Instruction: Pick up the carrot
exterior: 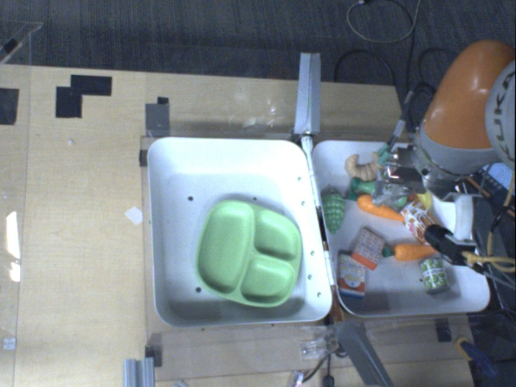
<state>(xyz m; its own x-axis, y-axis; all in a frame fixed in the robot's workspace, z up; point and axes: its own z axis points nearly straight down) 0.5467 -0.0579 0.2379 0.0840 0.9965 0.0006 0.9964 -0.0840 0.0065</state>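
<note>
Two orange carrots lie in the right bin (476,297). One carrot (380,209) lies slantwise near the bin's middle, with its green top toward the upper left. The other carrot (414,252) lies lower and further right, its green end pointing left. My gripper (393,176) hangs over the upper part of this bin, just above and slightly right of the first carrot. The grey wrist and orange band (468,95) hide the bin's upper right corner. I see nothing held.
Around the carrots lie a green ridged vegetable (333,210), a beige knotted toy (359,165), a red-white packet (415,218), a small box (369,247), a carton (351,272) and a green can (434,274). The left bin (169,216) holds a green divided plate (248,252).
</note>
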